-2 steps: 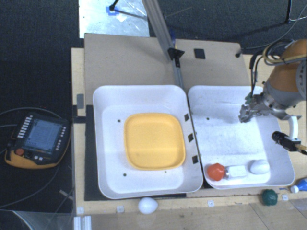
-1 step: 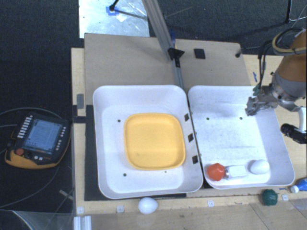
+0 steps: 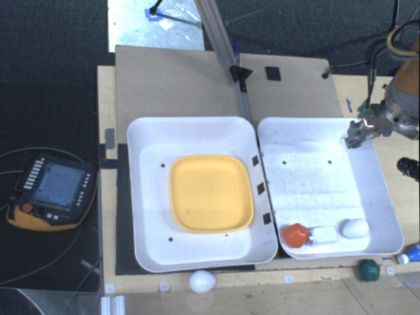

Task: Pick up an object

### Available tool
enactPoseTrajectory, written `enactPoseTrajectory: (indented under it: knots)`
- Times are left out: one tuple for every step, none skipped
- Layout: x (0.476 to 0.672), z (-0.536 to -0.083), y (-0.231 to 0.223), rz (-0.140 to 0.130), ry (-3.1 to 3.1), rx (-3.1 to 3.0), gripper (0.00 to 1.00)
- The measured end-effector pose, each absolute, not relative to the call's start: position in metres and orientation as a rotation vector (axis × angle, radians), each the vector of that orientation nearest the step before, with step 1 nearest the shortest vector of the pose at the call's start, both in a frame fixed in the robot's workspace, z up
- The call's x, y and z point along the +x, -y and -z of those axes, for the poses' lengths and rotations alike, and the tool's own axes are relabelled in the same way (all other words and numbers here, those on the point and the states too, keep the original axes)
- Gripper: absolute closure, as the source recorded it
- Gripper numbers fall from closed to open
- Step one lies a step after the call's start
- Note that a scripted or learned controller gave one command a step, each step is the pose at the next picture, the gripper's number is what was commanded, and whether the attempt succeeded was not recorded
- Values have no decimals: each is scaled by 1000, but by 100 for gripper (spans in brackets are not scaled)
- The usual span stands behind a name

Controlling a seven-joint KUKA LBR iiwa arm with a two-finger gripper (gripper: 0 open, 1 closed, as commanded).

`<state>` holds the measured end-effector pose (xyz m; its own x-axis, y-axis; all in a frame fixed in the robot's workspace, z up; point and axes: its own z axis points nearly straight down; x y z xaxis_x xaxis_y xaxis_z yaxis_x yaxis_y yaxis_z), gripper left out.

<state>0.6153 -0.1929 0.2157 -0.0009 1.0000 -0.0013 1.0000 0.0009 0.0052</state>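
In the right bin point(image 3: 315, 176) a red-orange ball point(image 3: 295, 235), a small white block point(image 3: 323, 234) and a white egg-shaped object point(image 3: 355, 228) lie along the near wall. A yellow square plate point(image 3: 211, 192) rests in the middle of the left bin point(image 3: 147, 176). My gripper point(image 3: 357, 135) hangs over the far right corner of the right bin, well away from those objects. I see nothing between its fingers.
A white egg point(image 3: 202, 281) lies on the bench in front of the left bin. A dark green ball point(image 3: 368, 270) and a blue-tipped item point(image 3: 408, 257) sit off the right bin's near corner. A teach pendant point(image 3: 51, 192) rests on the floor at left.
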Motion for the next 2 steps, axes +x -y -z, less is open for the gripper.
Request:
enactPoseTrajectory:
  knots:
    - [607, -214, 138, -3, -2226, 2216, 100]
    - [601, -213, 90, -2, -2226, 2217, 100]
